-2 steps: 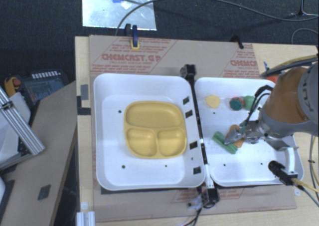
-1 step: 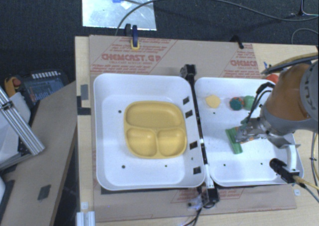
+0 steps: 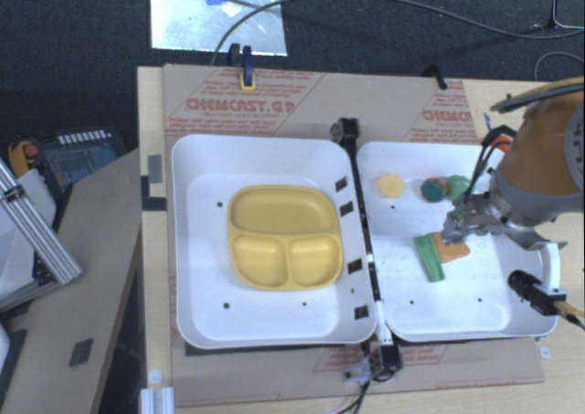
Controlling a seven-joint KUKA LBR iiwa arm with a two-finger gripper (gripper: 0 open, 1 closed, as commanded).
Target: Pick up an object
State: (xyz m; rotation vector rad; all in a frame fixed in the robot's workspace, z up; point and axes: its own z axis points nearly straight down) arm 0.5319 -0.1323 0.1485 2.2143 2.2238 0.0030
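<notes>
In the right bin (image 3: 430,316) you have four small things clustered in its upper half: a green block (image 3: 428,258) lying on a slant, an orange piece (image 3: 454,251) touching the block's right side, a pale yellow round piece (image 3: 390,185) near the bin's left wall, and a round teal-and-orange thing with a green one against it (image 3: 445,188) just to the right of the yellow piece. The green block is a short, flat-sided bar, plain in colour; the orange piece is smaller and partly hidden under the arm.

The gripper (image 3: 464,225) sits directly over the orange piece, just beside the block's upper end. You cannot tell from this view whether the fingers are spread or pressed together — the wrist covers them — nor whether anything is between them.

Count of the rest: two white bins side by side, and one yellow tray (image 3: 284,237) with three compartments, lying in the middle of the left bin (image 3: 206,175). Both bins stand on a cardboard sheet (image 3: 302,101) on the tabletop (image 3: 151,129).

For room, the lower half of the right bin's floor is bare, and the block lies well apart from every wall. The teal and green pieces are near the upper wall.
</notes>
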